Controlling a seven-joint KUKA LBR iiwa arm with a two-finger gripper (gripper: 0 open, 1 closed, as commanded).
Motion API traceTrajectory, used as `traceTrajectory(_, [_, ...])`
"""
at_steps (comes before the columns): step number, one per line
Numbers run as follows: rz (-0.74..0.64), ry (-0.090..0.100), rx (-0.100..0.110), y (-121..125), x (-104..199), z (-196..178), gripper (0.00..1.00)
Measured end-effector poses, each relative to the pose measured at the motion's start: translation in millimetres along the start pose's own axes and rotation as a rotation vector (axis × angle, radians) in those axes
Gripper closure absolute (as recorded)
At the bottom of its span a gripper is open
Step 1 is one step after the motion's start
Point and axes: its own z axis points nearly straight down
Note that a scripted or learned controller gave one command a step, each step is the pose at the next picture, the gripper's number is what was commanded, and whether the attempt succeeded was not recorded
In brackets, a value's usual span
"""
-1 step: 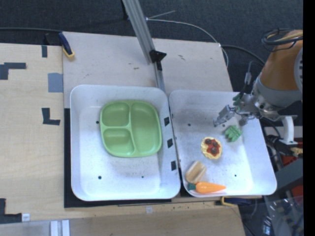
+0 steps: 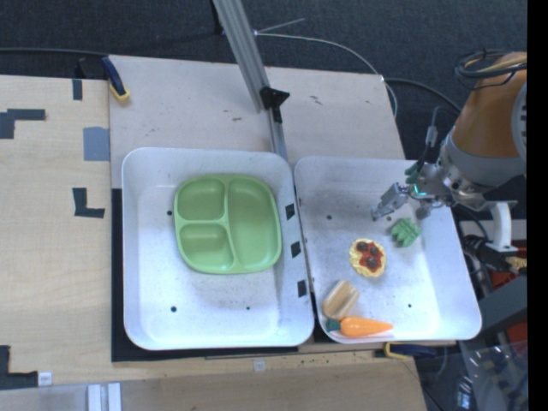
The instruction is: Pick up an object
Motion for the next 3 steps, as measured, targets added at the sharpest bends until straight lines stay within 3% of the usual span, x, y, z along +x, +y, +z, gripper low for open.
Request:
traceTrajectory(1, [0.001, -0.001, 0.004, 5, -5, 48, 0.0])
traceTrajectory(2, [0.001, 0.0, 0.007, -5, -5, 109, 0.0])
traceTrajectory(3, [0.001, -0.002, -0.002, -5, -5, 118, 0.0])
